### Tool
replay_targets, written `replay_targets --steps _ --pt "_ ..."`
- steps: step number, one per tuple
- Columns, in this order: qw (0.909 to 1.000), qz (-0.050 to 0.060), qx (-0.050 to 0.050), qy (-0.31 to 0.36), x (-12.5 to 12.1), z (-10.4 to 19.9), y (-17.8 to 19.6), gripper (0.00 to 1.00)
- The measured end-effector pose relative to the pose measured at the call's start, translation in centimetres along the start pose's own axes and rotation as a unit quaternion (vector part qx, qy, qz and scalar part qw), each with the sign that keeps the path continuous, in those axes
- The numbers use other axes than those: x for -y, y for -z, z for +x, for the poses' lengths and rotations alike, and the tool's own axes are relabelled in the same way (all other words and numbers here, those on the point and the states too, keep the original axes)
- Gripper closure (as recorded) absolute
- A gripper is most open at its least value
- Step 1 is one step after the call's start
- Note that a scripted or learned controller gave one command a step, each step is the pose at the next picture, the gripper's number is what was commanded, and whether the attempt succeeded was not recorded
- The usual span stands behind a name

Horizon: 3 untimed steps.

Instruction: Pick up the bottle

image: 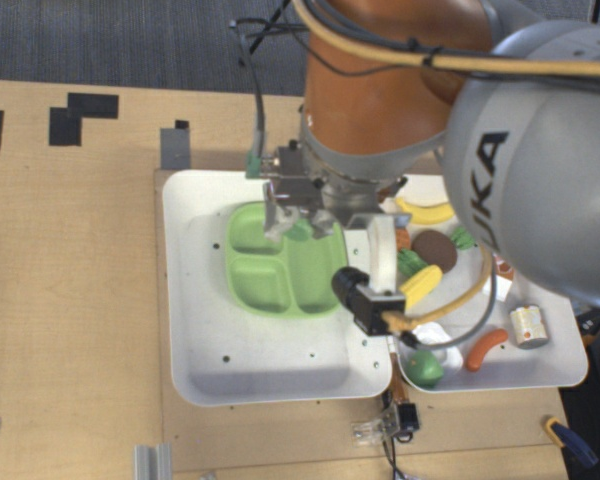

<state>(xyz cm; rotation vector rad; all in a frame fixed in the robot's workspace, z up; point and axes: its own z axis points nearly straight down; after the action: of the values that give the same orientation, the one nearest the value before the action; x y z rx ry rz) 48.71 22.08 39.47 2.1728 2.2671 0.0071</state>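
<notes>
Camera view, single frame. Landmark for all positions: green divided tray [270, 273], lying in the left white bin [185, 298] on the desk [70, 288].

- Hand [298, 220] sits directly over the tray's far edge, low above it. Grey arm [540, 168] with its orange band comes in from the right of the tray and covers much of the other bin.
- Hand state: cannot tell whether it is released or clenched, as the wrist hardware and a blur of green hide the tips. Nothing can be made out in its grip.
- Bottle [527, 326]: the small white item with a tan end is the likeliest match, though it is too small to be sure. It lies on its side well to the right of the tray, in the right white bin [570, 368], apart from the hand.
- Also right of the tray, in that bin: banana [427, 211] at the far side, brown round item [437, 250], yellow item [421, 284], orange-red sausage-shaped item [483, 349] just beside the bottle, and green ball [425, 369] at the near rim.
- Black fitting [360, 303] with a yellow cable hangs just right of the tray's near corner.
</notes>
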Motion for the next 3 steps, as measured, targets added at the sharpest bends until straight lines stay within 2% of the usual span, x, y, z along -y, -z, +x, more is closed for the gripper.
replay_targets --steps 1,2,3 --pt "0.9939 0.002 0.001 -0.111 0.3 -6.1 -10.2 1.00" --pt "0.9886 0.002 0.002 -0.151 0.7 -12.9 -16.2 1.00" --pt "0.9911 0.002 0.000 -0.133 0.3 -4.7 -10.9 1.00"
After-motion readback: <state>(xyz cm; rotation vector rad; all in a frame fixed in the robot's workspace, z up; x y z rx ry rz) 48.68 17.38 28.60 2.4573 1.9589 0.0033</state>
